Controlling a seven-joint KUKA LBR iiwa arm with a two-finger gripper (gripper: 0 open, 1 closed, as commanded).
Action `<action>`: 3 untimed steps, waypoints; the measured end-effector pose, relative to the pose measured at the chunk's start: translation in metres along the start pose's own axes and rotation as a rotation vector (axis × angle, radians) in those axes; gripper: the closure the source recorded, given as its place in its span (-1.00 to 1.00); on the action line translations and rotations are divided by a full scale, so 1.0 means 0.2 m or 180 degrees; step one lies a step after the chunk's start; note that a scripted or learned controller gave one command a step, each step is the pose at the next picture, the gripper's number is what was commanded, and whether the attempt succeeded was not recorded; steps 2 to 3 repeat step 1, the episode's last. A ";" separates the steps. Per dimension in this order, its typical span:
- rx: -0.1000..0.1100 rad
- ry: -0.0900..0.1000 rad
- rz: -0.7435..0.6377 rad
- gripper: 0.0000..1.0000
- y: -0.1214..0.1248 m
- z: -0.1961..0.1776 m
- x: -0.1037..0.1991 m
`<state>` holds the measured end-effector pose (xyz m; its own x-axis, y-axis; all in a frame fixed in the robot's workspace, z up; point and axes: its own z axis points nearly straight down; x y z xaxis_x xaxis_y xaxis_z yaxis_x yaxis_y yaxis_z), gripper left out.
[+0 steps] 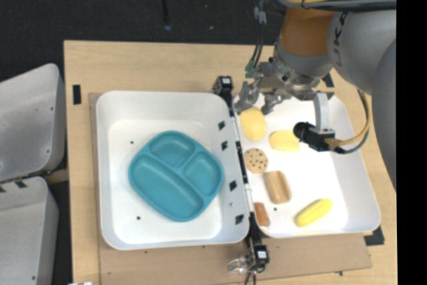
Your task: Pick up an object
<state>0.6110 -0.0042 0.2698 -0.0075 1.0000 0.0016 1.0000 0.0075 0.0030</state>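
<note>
My gripper (260, 102) hangs over the back left corner of the right bin (357, 183). Its two fingers are open, with nothing between them. Just below the fingertips lies a pale yellow rounded piece (252, 124), apart from them. A second pale yellow piece (284, 141) rests to its right. Nearer the front lie a round speckled cookie (255, 160), a tan bread-like block (277, 186), a small brown sausage (261, 214) and a bright yellow oblong piece (313, 211).
The left bin (113, 143) holds a teal divided plate (175, 173). A black camera unit (313, 135) on a cable hangs from the wrist over the right bin. The bins' shared wall (237, 163) runs beside the cookie and the sausage.
</note>
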 end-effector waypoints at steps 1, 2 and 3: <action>0.0001 -0.0002 0.0004 1.00 0.07 -0.01 0.23; 0.0001 -0.0002 0.0004 1.00 0.07 -0.01 0.23; 0.0001 -0.0002 0.0004 1.00 0.07 -0.01 0.23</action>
